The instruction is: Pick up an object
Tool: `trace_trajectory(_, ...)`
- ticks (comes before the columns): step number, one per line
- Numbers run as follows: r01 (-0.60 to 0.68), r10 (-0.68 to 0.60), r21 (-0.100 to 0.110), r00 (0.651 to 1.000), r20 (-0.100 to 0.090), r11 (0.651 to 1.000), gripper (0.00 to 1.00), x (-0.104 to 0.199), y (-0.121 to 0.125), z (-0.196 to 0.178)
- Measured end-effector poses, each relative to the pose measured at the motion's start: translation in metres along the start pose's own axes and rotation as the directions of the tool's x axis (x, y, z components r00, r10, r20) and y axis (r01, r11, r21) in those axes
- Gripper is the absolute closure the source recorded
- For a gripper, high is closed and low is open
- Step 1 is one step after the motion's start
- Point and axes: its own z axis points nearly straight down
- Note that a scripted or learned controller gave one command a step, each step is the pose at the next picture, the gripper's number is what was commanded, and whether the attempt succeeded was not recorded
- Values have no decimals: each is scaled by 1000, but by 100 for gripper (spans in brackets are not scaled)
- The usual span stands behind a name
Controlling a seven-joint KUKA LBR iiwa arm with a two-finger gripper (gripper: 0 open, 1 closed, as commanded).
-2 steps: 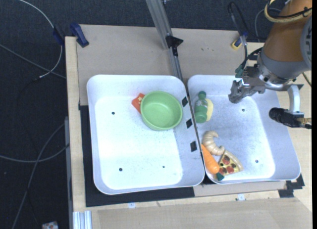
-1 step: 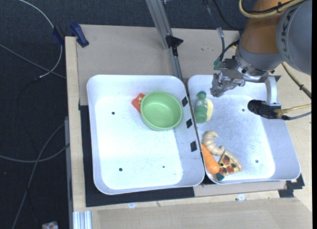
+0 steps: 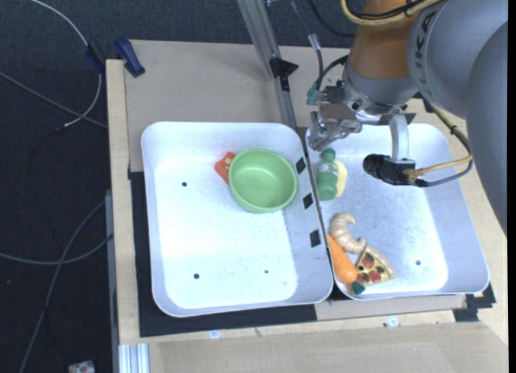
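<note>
My gripper point(image 3: 321, 139) hangs over the far left corner of the right bin point(image 3: 435, 226), close to the divider between the bins. Right below it lies a small green bottle point(image 3: 326, 180), its cap point(image 3: 328, 155) pointing up toward the gripper. I cannot tell whether the two touch. A yellow object point(image 3: 342, 176) leans against the bottle's right side. Nearer the front of the same bin lie a cream curled piece point(image 3: 347, 230), an orange carrot point(image 3: 342, 263) and a pizza slice toy point(image 3: 373, 267).
The left bin point(image 3: 201, 242) holds a green bowl point(image 3: 262, 179) with a red object point(image 3: 223, 166) tucked behind its left rim. A grey metal post point(image 3: 258, 25) rises behind the bins. A black connector with a yellow cable point(image 3: 391, 169) hangs off the arm over the right bin.
</note>
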Motion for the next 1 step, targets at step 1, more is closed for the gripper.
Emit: trace_trajectory(1,-1,1,1,1000,1,1000,100,60,1,3)
